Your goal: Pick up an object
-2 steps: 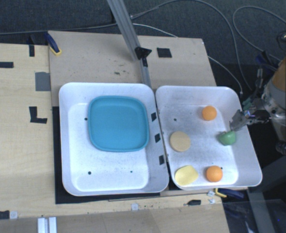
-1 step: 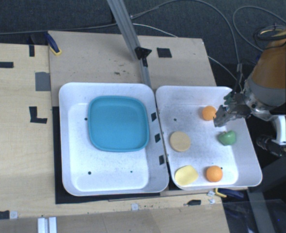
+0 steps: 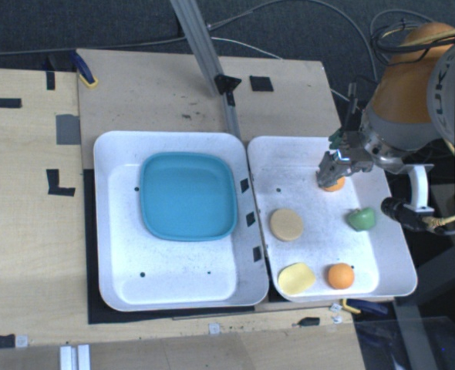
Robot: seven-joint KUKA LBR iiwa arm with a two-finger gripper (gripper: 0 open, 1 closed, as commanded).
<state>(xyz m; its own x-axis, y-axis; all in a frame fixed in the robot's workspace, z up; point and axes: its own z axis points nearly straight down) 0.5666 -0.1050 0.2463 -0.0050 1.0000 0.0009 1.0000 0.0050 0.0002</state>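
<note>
Gripper (image 3: 331, 172) low over orange object (image 3: 334, 183), jaws' state unclear, green piece (image 3: 361, 220) nearby, tan disc (image 3: 287, 225) apart.

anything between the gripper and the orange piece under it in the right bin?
Nothing visible. The gripper sits right over that orange piece, whose lower edge peeks out beneath it near the right bin's back wall. The green piece, tan disc, yellow piece and orange ball lie apart, nearer the front.
</note>
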